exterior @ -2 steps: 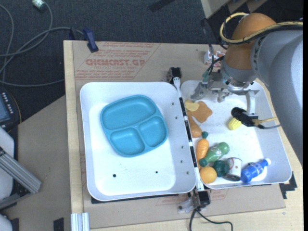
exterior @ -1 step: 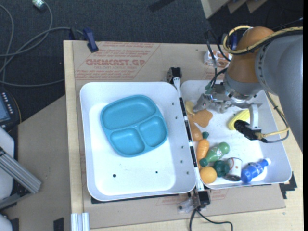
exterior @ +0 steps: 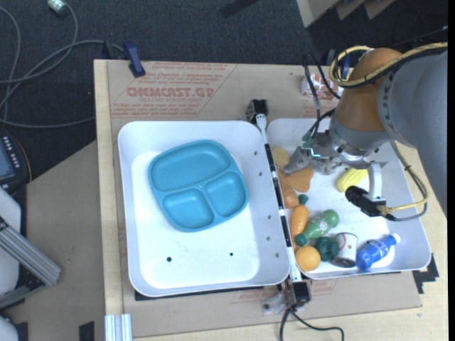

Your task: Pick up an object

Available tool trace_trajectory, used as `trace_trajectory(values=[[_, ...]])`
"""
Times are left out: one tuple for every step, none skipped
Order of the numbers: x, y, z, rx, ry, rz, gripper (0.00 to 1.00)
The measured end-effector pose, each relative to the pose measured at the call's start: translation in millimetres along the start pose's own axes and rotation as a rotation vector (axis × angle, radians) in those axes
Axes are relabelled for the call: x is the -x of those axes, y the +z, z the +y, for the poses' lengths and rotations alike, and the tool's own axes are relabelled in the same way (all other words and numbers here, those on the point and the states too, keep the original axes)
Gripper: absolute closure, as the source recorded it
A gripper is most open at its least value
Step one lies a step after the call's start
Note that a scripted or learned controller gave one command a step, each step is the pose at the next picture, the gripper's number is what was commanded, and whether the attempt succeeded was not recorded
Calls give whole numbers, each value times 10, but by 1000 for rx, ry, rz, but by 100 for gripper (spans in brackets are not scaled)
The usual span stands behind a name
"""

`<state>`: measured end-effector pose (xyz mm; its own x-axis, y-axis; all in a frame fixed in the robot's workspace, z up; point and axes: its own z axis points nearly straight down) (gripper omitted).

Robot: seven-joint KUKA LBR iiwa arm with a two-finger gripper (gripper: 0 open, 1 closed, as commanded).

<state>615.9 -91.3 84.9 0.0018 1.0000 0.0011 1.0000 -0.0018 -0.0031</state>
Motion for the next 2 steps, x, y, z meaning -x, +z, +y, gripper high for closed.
trace_trajectory(values=[[144, 0, -85, 1, 0, -1, 0], [132, -107, -74, 4, -1, -1, 100]])
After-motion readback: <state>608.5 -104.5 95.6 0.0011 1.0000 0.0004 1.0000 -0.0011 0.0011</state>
